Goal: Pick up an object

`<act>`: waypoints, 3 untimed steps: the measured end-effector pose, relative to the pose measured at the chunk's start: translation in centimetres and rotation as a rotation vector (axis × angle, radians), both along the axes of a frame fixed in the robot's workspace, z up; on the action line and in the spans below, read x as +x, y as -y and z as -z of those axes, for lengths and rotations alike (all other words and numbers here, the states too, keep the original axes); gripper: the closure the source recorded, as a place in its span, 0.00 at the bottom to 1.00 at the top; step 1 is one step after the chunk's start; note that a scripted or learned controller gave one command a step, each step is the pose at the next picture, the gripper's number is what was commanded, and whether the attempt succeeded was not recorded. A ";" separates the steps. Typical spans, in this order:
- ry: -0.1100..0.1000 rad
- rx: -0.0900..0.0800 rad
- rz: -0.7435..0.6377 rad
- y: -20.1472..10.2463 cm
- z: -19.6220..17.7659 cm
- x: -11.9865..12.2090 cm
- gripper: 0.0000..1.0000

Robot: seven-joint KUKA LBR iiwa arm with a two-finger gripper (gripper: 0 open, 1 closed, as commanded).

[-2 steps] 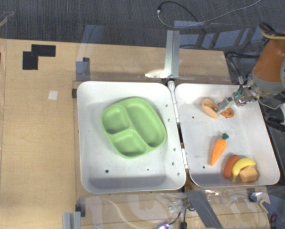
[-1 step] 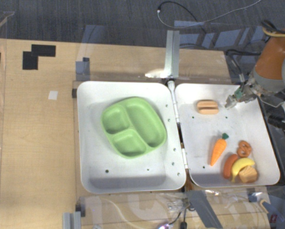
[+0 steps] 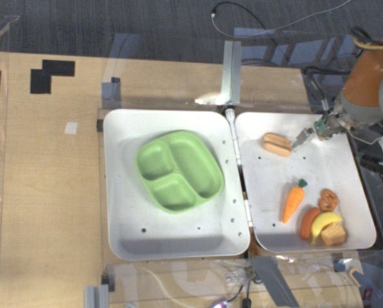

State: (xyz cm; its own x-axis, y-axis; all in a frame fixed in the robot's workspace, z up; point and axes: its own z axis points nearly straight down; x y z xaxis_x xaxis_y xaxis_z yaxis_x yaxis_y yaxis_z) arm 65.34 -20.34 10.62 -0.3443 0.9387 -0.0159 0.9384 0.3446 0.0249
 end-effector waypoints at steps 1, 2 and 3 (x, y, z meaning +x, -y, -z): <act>-0.025 0.003 -0.167 -4.1 -3.4 -8.6 0.00; -0.016 0.000 -0.143 -5.7 1.6 -10.1 0.00; -0.013 0.001 -0.151 -10.8 1.6 -12.4 0.00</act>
